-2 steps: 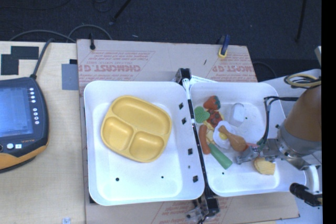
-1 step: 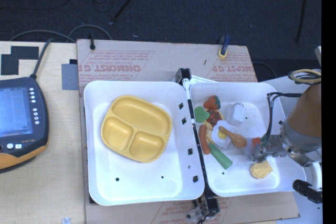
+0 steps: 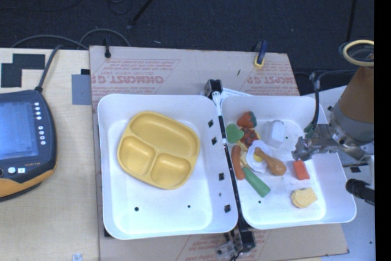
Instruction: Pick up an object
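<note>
Lowering the hand [image 3: 300, 153], whose grip I cannot tell, squarely over the orange piece [image 3: 300, 170] just below it should avoid nudging the nearby drumstick [image 3: 270, 161].

Arm [image 3: 360, 101] cut off by right edge; gripper [image 3: 303, 150] too blurred to read (dark against bin [image 3: 330, 205]); handheld screen [image 3: 21, 140] clipped at left.

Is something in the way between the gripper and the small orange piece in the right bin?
Nothing visible is. The gripper hangs over the right bin, and the small orange piece lies just below it in the view, with bare bin floor around it. The drumstick lies apart, to its left.
</note>
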`<state>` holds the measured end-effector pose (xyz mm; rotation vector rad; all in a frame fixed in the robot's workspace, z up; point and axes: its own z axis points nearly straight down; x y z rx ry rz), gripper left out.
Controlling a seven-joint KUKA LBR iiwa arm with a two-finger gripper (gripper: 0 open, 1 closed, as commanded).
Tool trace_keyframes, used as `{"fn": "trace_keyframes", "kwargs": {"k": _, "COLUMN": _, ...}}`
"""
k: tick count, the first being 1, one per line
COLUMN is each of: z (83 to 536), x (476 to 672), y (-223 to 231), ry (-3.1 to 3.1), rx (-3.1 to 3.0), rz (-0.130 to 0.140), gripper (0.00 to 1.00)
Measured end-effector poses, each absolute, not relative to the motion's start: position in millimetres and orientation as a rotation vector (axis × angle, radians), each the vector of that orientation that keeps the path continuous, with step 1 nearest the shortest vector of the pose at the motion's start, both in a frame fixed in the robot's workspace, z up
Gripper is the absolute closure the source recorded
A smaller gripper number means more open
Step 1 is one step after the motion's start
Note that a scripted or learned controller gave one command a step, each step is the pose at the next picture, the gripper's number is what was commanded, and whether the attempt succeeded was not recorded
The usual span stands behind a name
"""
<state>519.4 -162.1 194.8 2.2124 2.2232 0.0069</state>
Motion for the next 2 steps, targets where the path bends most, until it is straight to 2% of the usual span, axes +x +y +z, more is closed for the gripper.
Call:
{"fn": "trace_keyframes", "kwargs": {"k": 1, "z": 212.9, "x": 473.7, "y": -94.9, "ry": 2.231, "rx": 2.222, "rz": -0.001, "gripper": 1.00}}
{"fn": "trace_keyframes", "kwargs": {"k": 2, "z": 323.0, "x": 476.9, "y": -60.1, "ry": 2.223, "rx": 2.212, "rz": 0.009, "gripper": 1.00}}
